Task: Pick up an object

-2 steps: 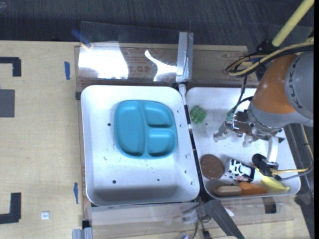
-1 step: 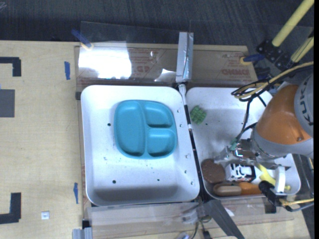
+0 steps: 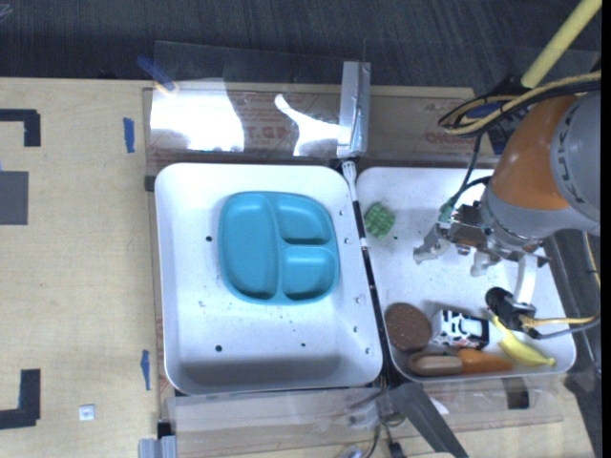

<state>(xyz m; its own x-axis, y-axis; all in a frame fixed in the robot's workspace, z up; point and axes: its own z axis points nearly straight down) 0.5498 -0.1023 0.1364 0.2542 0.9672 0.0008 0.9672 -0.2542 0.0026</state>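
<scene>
Banana point(image 3: 523, 347) lies near the lowered arm's claw point(image 3: 456, 248), whose spread I cannot tell.

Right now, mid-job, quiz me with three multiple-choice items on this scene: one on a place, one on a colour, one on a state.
1. Where does the blue three-compartment plastic tray lie?
A. left white bin
B. right white bin
C. on the wooden bench

2. What colour is the small knobbly round object near the right bin's upper left corner?
A. red
B. green
C. purple

3. How does the yellow banana stand with the gripper?
A. held between its fingers
B. lying in the bin, apart from it
C. balanced on top of it

Answers: 1 A, the left white bin surrounds the tray. 2 B, it is plainly green. 3 B, the banana rests at the right bin's lower edge, below the gripper.
</scene>
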